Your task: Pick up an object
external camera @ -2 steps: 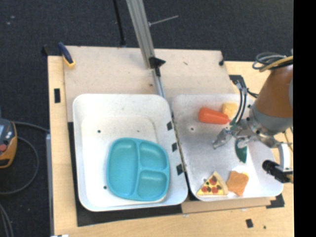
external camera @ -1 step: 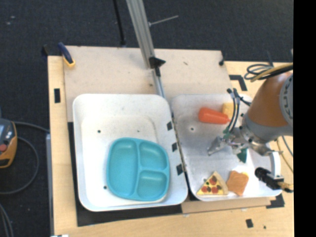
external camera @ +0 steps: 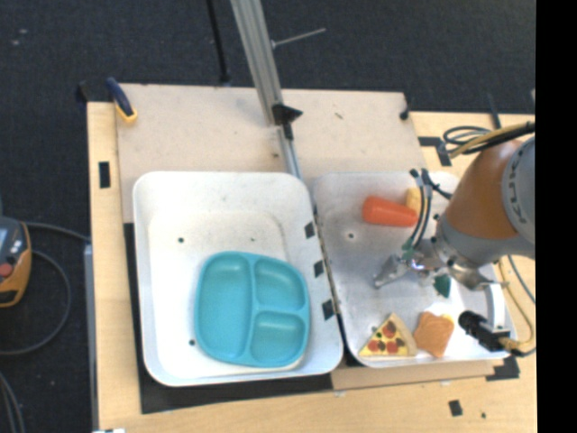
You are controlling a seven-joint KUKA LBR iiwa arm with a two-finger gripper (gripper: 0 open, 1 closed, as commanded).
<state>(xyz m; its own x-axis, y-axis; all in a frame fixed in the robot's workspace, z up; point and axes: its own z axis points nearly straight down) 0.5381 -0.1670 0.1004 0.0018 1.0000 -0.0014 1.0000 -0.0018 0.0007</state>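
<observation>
Wooden bench (external camera: 207,133) fills most of the view, dark floor around it. A metal post (external camera: 257,48) slants up from the bench's far edge, and a blue-and-yellow clamp (external camera: 122,102) sits at the far left corner.

Two white bins side by side. Left bin (external camera: 171,206) holds a turquoise divided plate (external camera: 252,309), three compartments, lying flat toward the near right part of the bin. Right bin (external camera: 347,206) holds the small items.

Arm (external camera: 491,201) comes in from the right, grey with the orange band, over the right side of the right bin, cables looping around it. Gripper (external camera: 389,276) points left and down over the middle of the right bin, metallic fingers low near the bin floor. Nothing visible between the fingers; cannot tell if they are spread or closed, too small and blurred.

Candidate objects, all in the right bin: orange carrot-like piece (external camera: 389,210) lying near the far side, above the gripper and apart from it. Pizza slice toy (external camera: 389,336) at the near edge. Orange-brown bread-like piece (external camera: 435,332) just beside the pizza slice on its right. Small green piece (external camera: 442,285) partly hidden under the wrist. Small yellow piece (external camera: 412,197) at the carrot's right end, touching or nearly so.
</observation>
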